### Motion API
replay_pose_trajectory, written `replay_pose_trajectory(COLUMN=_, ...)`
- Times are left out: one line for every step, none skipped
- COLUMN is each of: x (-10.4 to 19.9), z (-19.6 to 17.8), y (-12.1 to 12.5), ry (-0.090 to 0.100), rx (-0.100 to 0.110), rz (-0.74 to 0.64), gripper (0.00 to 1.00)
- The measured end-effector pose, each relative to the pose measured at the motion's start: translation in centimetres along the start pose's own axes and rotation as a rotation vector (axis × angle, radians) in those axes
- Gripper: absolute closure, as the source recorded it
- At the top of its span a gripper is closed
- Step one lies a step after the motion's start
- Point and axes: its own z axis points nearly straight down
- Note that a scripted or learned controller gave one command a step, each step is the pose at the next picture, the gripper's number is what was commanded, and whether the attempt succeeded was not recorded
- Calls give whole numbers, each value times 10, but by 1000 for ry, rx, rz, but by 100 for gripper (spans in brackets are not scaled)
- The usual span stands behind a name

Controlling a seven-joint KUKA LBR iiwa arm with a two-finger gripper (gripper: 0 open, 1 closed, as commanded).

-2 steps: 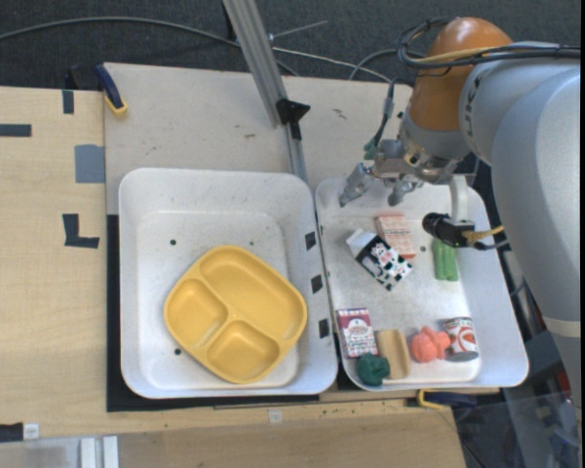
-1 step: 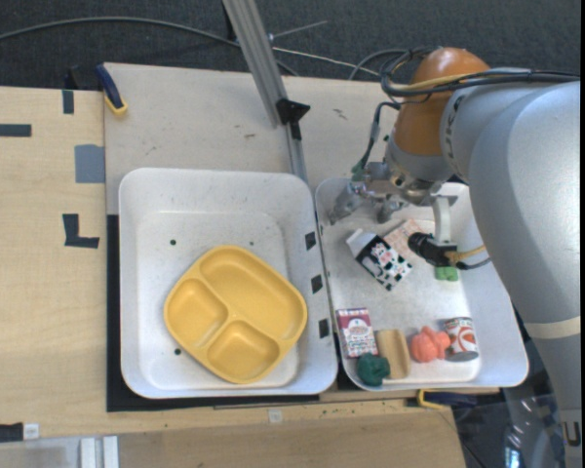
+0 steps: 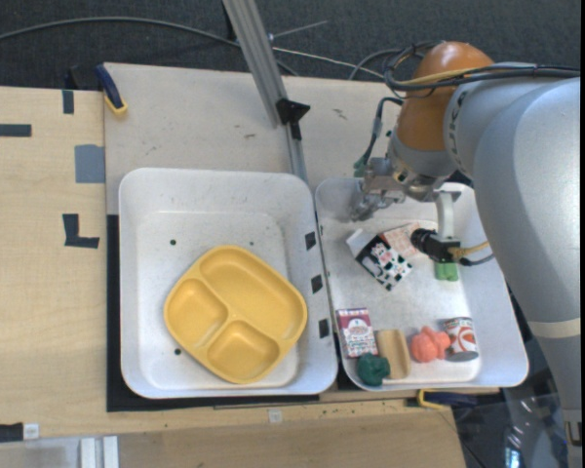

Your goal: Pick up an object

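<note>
My gripper (image 3: 369,201) hangs low over the far left part of the right bin (image 3: 343,261), its metal fingers pointing down-left. Nothing shows between them. Just below and right of it lies a black-and-white patterned box (image 3: 384,259) on a pale card. A small green block (image 3: 448,270) lies to the right of that box. Along the bin's near edge sit a red-and-white packet (image 3: 356,331), a dark green lump (image 3: 373,369), a tan block (image 3: 394,352), an orange toy (image 3: 429,345) and a small can (image 3: 460,338).
The left bin (image 3: 156,203) holds a yellow divided plate (image 3: 236,312). A metal pole (image 3: 258,47) rises behind the bins. The grey arm (image 3: 526,183) covers the right bin's right side.
</note>
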Motion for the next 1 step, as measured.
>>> replay_pose_trajectory(x=1, z=-59, y=9, ry=3, rx=-16, rz=2, gripper=100)
